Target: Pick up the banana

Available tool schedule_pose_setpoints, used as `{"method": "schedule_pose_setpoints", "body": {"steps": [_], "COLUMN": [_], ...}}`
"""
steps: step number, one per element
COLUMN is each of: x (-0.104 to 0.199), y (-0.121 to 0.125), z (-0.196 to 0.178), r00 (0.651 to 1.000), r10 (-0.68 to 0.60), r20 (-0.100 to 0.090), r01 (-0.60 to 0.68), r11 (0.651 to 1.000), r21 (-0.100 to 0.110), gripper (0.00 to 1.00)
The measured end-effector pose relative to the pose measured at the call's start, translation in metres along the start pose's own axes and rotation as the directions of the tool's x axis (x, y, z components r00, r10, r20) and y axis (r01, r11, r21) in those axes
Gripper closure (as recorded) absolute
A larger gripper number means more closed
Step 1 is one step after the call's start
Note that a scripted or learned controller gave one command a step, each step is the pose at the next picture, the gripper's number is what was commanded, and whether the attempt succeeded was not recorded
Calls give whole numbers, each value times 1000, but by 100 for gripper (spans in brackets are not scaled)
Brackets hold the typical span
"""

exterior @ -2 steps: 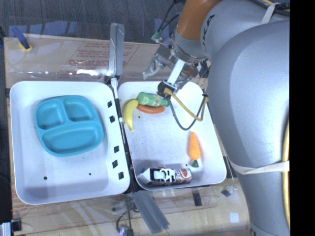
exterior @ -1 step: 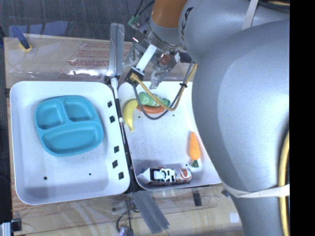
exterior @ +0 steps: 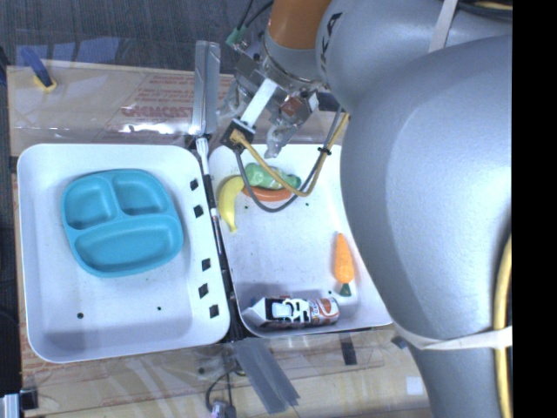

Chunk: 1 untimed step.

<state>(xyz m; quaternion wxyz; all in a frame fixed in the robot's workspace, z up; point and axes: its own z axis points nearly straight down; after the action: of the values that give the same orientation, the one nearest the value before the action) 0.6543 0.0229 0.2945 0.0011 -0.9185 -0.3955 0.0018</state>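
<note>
The yellow banana (exterior: 228, 200) lies in the right bin (exterior: 287, 259), at its upper left, close to the wall between the two bins. My gripper (exterior: 258, 139) hangs over the bin's back edge, a little above and to the right of the banana. Its fingers (exterior: 271, 143) are spread apart with nothing between them. The grey arm with its orange band comes in from the upper right and covers the bin's right side.
A green and orange object (exterior: 271, 185) lies just right of the banana. A carrot (exterior: 344, 261) rests at the right, a small bottle (exterior: 296, 312) at the front. The left bin (exterior: 43, 259) holds a blue divided plate (exterior: 122, 220).
</note>
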Motion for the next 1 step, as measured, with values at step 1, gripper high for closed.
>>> {"method": "schedule_pose_setpoints", "body": {"steps": [1], "x": [48], "y": [-63], "z": [86], "r00": [1000], "r10": [9], "r20": [3], "r01": [-9], "r11": [1000], "r21": [2], "gripper": [0]}}
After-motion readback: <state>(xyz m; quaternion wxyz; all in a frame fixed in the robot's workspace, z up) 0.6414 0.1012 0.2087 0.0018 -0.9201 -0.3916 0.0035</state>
